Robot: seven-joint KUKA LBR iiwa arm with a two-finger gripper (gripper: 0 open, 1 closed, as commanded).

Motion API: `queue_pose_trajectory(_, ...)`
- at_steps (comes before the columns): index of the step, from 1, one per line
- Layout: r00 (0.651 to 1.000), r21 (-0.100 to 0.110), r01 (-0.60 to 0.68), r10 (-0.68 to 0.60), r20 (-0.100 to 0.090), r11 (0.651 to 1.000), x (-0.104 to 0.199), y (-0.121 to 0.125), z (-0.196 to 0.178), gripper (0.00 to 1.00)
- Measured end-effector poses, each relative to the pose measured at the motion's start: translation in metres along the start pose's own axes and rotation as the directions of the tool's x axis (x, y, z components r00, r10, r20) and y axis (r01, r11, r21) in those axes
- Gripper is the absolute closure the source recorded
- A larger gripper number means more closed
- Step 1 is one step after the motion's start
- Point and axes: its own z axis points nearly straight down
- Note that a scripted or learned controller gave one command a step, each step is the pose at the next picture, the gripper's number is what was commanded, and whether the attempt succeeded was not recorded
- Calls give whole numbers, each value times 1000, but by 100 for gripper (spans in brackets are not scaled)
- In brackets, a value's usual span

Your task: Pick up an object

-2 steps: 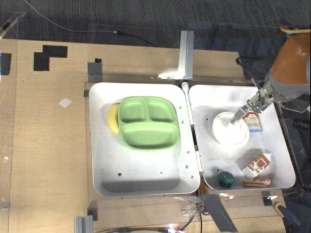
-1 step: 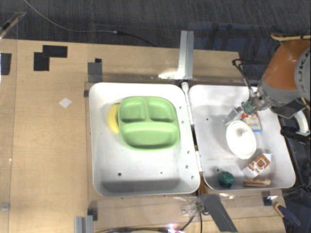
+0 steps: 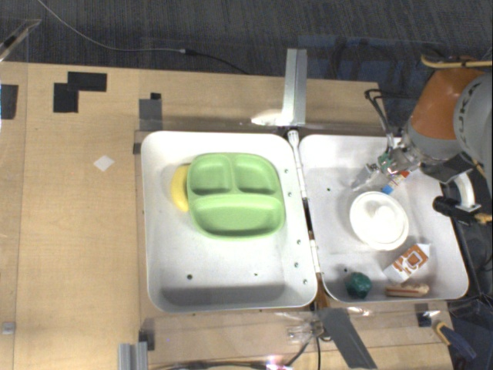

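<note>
Gripper [image 3: 391, 163]: poised over the right bin's [image 3: 331, 206] far side; whether it is released or clenched cannot be told.

Step, as judged: approach, nothing yet taken.

Candidates: white bowl [image 3: 378, 219] just below the tool; beyond it an orange-and-white packet [image 3: 408, 261], a brown stick [image 3: 406, 290], a dark green ball [image 3: 358, 284].

Next move: descend squarely onto one.

Clearance: the bin's far wall is close behind the tool; open floor lies to its left.

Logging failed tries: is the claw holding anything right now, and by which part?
Cannot be told. The claw sits at the right bin's upper right, too small and cluttered to show a hold.
</note>
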Motion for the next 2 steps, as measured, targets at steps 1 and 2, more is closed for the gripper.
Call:
queue_pose_trajectory(1, 996, 9, -84, 84, -3, 996, -36, 21, -58, 0)
queue_pose_trajectory(2, 1000, 10, 11, -11, -6, 1000, -34, -7, 6, 0)
